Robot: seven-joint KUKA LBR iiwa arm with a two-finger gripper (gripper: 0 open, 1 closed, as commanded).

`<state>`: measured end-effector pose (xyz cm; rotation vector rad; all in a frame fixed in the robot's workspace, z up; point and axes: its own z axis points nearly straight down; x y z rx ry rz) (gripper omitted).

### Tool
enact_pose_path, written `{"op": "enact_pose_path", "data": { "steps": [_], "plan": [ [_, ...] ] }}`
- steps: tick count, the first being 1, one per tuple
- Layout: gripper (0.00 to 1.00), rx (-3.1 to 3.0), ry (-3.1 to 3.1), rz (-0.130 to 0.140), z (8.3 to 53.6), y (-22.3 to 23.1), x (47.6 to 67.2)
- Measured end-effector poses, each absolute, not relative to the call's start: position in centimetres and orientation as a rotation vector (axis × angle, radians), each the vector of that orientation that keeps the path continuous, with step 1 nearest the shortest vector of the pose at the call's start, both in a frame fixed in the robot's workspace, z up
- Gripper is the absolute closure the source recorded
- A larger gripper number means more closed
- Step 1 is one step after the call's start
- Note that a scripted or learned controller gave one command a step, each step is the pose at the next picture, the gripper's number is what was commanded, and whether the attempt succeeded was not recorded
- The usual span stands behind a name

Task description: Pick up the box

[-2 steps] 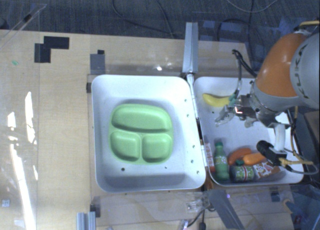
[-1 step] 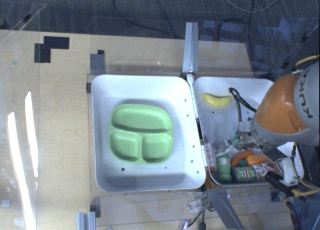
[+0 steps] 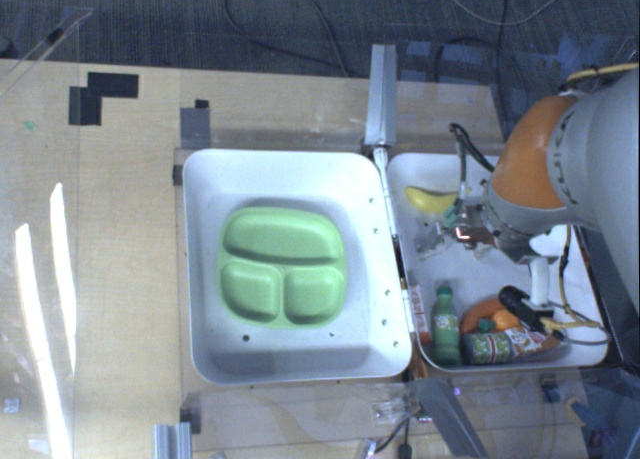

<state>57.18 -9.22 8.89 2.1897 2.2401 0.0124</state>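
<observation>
Gripper sits low in the right bin, centre-right; grip state unclear. Box not identifiable, probably light and stiff: pinch opposite flat sides.

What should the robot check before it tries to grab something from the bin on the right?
1. Gripper is over the right bin: ok.
2. Box is in sight: cannot tell. No clear box shows among the items.
3. Gripper holds nothing yet: cannot tell, its fingers are too small and blurred.
4. Path near the gripper is free: not ok. A banana lies right beside it.
5. Other items are out of the way: ok. Two green bottles and an orange thing sit at the bin's near end, apart from the gripper.
6. Green tray lies in the left bin, away from the arm: ok.
</observation>
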Motion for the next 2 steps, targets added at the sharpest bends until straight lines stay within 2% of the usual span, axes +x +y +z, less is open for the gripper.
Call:
{"op": "enact_pose_path", "data": {
  "steps": [1,2],
  "plan": [
    [0.0,2.163,2.266,0.007,8.8,-14.0,63.1],
    [0.0,2.211,2.224,0.01,8.9,-12.2,52.0]
  ]
}}
